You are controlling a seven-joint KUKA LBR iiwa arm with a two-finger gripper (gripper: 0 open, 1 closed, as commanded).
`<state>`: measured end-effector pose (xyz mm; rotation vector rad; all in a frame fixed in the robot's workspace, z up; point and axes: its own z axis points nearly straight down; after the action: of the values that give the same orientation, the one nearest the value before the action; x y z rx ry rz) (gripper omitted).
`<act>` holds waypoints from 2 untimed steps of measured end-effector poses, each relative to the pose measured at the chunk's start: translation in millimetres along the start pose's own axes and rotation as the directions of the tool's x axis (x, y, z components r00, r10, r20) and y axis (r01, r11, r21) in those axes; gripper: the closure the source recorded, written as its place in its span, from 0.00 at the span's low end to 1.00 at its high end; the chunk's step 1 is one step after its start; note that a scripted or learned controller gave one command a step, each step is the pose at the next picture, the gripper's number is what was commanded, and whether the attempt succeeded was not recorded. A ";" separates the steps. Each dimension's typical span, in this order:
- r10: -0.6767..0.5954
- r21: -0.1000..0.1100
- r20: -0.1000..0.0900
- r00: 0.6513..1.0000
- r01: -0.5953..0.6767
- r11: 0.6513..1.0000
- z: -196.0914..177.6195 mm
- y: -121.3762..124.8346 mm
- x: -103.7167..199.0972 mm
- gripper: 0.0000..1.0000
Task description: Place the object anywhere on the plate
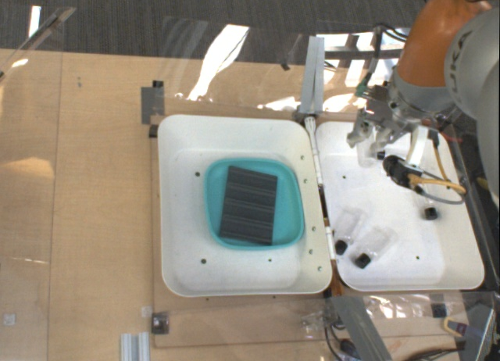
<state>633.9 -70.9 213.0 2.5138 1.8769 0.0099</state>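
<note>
One dark ribbed rectangular block [249, 206] lies on the teal plate [292, 219].

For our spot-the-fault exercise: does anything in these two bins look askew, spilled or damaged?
Nothing stands out. The dark ridged block lies flat on the teal plate in the left bin, tilted slightly but wholly within its rim.

Grey arm [476, 55], orange band [428, 35], yellow cable [445, 186], black fittings
</note>
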 end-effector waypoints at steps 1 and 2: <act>-0.063 0.006 0.000 0.998 0.063 0.998 28.1 -94.4 50.7 1.00; -0.061 0.005 0.000 0.998 0.061 0.998 27.8 -93.9 49.8 0.00</act>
<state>558.2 3.5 184.7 2.4583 1.9545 0.0045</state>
